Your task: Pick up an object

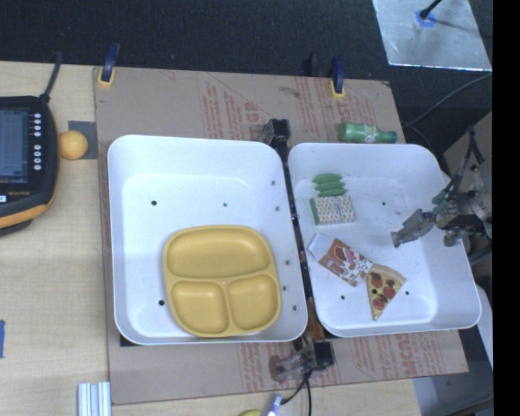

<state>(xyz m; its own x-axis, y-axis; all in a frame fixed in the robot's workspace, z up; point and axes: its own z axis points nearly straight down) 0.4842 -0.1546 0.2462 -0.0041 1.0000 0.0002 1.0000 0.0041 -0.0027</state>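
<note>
The pincer [413, 229] hangs over the right-hand part of the right bin [433, 315], reaching in from the bin's right rim, and nothing sits between its tips. Whether those tips are spread or pressed together cannot be told at this size.

The nearest candidates lie to its left and below on the bin floor: a pizza-slice toy [383, 289], and just beside that a flat red snack packet [345, 262]. Further up are a patterned packet [333, 209] and, touching its upper edge, a green ridged piece [328, 183].

The likely trouble is that all of these look thin and lie flat (little for two fingers to bite on), so a descent could close on bare plastic or merely skid the item sideways. The pizza slice and red packet sit so near each other that a grasp aimed at one may nudge or pin the other. A drop straight down from here would probably meet bare floor, since the pincer stands apart from every item.

The left bin [130, 232] holds a yellow divided tray [221, 280], well apart from the pincer. A green bottle [367, 133] lies on the worktop [35, 319] beyond the right bin.
</note>
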